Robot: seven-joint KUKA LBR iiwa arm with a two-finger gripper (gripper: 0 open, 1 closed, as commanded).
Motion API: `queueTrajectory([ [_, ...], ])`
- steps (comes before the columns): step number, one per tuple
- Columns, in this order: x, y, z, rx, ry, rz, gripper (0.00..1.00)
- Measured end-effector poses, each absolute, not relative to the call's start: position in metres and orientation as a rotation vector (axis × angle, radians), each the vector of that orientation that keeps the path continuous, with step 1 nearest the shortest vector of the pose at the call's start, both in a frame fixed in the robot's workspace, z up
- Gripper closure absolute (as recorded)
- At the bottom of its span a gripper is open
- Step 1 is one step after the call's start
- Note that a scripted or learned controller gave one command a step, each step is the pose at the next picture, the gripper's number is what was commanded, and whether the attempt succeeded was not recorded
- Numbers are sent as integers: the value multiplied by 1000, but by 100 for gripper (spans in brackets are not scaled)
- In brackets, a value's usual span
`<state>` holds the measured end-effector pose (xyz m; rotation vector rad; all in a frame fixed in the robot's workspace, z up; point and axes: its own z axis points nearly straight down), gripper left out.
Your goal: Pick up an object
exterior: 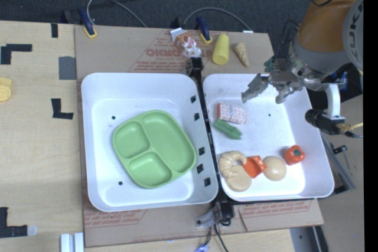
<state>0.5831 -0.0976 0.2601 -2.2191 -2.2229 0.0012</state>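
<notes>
Nearest us, along the front edge of the right bin (307, 189), we see a cluster of toy foods: a pale croissant-shaped pastry (233, 169), an orange-red wedge (254, 166) just beside it, and a cream-coloured bun (274, 167) touching that wedge. A little apart to the right lies a red tomato or pepper (294, 154). None of these looks disturbed, and we see nothing lifted off the bin floor.

Level with that cluster, the left bin (94, 127) holds a green divided tray (153, 148), set at a tilt.

Farther back in the right bin we find a green pod-like piece (228, 129) and, just beyond it and nearly touching, a small pink-and-white patterned packet (230, 113).

Behind those, the gripper (267, 91) hangs over the back part of the right bin, its two fingers spread apart with only white bin floor visible between them. It holds nothing. The packet and the green piece lie near it, to its left and nearer us.

Beyond the bins, on the cardboard, we see a yellow bottle-shaped toy (220, 49), a tan cone (243, 54) and a small wrapped item (186, 42).

We judge the task barely begun: no object is chosen or grasped, so descent, closing and lifting all remain.
</notes>
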Motion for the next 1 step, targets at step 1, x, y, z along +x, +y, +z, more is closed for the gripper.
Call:
queueTrajectory([
  [1,583,-96,185,-2218,-2221,4,0],
])
